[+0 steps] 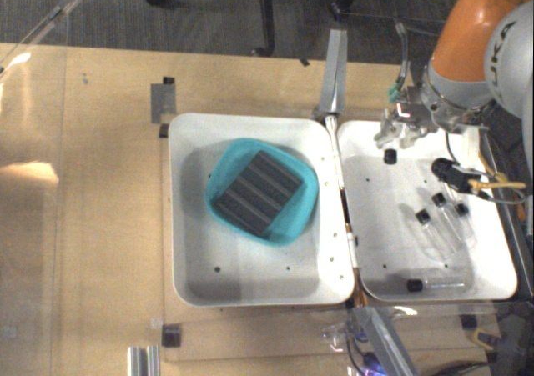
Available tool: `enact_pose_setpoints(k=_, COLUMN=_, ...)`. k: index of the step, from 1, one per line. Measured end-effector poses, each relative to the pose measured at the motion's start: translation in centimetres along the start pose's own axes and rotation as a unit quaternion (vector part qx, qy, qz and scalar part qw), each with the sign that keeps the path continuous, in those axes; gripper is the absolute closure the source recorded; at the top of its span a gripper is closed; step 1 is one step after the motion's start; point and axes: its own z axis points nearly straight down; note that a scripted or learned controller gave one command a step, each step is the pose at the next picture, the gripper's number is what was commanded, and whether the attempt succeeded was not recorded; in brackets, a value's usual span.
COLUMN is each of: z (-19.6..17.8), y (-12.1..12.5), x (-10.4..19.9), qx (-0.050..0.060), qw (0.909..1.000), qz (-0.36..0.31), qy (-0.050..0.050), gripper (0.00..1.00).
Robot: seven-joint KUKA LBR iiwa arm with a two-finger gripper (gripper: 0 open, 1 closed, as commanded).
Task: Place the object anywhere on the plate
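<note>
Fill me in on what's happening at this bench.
A grey and orange arm reaches in from the right, its gripper over the far edge of the right bin. In the left bin, a dark ridged square object already lies on the teal plate. The right bin has a few clear vials with black caps lying in it.
</note>
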Motion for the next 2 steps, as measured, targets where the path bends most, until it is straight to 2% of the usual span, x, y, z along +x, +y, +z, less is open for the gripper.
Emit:
enact_pose_setpoints(k=1, z=2.83, y=-5.02, x=7.88, qx=0.002, qw=0.9939, qz=-0.110, qy=0.001, gripper=1.00)
enact_pose_setpoints(k=2, z=2.81, y=-5.01, x=7.82, qx=0.002, qw=0.9939, qz=-0.110, qy=0.001, gripper=0.00)
